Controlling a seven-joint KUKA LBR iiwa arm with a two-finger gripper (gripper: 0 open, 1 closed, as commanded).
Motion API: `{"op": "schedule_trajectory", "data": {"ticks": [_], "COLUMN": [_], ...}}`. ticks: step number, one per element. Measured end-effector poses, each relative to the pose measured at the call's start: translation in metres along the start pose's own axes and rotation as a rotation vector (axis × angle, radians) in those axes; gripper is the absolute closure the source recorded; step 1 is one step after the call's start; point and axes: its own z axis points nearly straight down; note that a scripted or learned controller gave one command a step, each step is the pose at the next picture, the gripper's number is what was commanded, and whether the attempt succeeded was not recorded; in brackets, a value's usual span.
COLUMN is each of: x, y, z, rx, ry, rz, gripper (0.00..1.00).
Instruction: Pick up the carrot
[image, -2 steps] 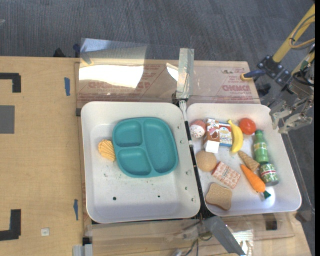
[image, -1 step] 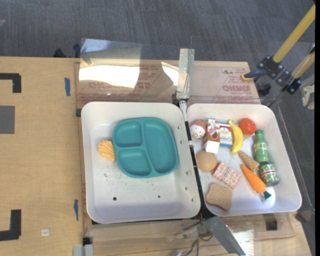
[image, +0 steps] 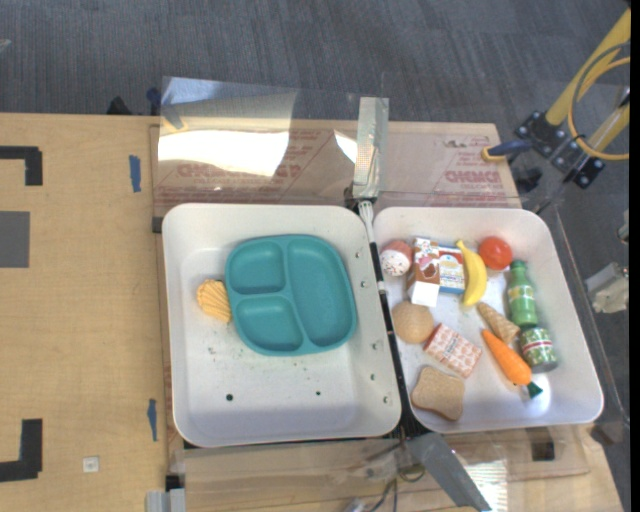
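Two shallow white bins side by side: left bin (image: 280, 400), right bin (image: 570, 400). In left bin: teal divided plate (image: 290, 295), with yellow shell-shaped piece (image: 213, 298) touching its left edge. In right bin: assorted toy food, including bread slice (image: 438, 392), banana (image: 472, 275), green bottle (image: 519, 293). Carrot (image: 507, 360) flat near front right corner, slanted, between red cracker packet (image: 452, 350) and green can (image: 538, 345).

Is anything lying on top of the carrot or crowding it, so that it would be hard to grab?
Nothing lies on the carrot. It is crowded, though: a bread stick touches its upper end and a green can sits close on its right.
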Motion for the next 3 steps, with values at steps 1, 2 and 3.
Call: {"op": "schedule_trajectory", "data": {"ticks": [1,2,3], "x": [-0.012,-0.013,-0.016], "y": [-0.085,0.022,0.019], "z": [-0.134,0.010,-0.006], "rx": [0.014,-0.006,0.008], "ry": [0.004,-0.004,0.000], "rz": [-0.218,-0.311,-0.312], "gripper": [1.00,1.00,1.00]}}
